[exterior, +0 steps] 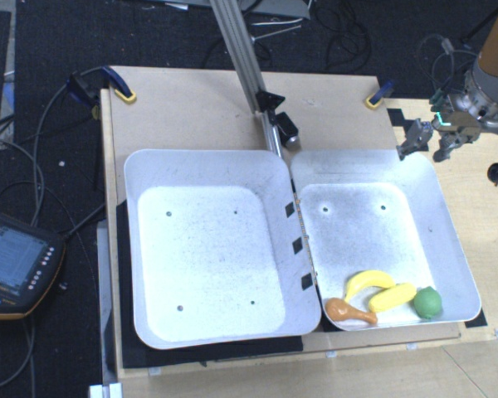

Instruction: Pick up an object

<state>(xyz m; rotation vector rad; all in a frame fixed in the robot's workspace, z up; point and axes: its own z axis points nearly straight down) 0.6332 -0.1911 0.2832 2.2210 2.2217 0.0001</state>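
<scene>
Yellow banana (pixel 380 289) lies crosswise, tips pointing left and right.

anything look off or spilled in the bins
Nothing looks spilled or broken. The only oddity is crowding: two bananas, a green ball and an orange piece are all bunched in the near corner of the right bin. The hand hangs past its far right corner.

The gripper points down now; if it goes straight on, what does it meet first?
Probably the far right rim of the right bin, below the open gripper; depth is unclear.
</scene>
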